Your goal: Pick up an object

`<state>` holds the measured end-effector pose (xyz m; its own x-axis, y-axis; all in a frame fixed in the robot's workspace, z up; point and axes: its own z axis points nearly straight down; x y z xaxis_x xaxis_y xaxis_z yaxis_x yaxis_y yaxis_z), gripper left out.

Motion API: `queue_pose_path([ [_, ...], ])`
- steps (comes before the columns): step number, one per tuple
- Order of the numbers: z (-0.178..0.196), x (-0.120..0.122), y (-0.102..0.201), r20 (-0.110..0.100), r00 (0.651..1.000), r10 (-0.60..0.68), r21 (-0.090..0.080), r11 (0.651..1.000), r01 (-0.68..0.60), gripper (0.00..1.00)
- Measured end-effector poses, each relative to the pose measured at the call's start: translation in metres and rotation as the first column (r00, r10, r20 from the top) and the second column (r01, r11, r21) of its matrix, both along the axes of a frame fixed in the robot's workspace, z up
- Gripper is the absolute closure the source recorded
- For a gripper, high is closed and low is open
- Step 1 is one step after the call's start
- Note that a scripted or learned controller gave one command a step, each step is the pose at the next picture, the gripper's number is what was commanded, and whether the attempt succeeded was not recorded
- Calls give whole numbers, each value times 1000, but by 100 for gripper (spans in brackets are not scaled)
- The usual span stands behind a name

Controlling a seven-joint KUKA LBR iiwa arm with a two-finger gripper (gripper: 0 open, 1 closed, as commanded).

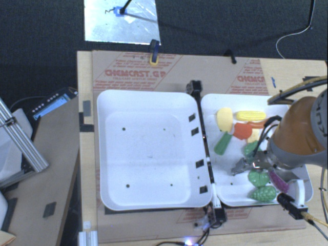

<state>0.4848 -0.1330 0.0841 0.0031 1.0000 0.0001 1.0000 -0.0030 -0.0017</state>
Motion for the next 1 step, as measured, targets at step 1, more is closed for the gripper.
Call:
queue_pose_path([
  [1, 2, 72, 19, 9, 1000, 11, -1, 1000, -11, 0],
])
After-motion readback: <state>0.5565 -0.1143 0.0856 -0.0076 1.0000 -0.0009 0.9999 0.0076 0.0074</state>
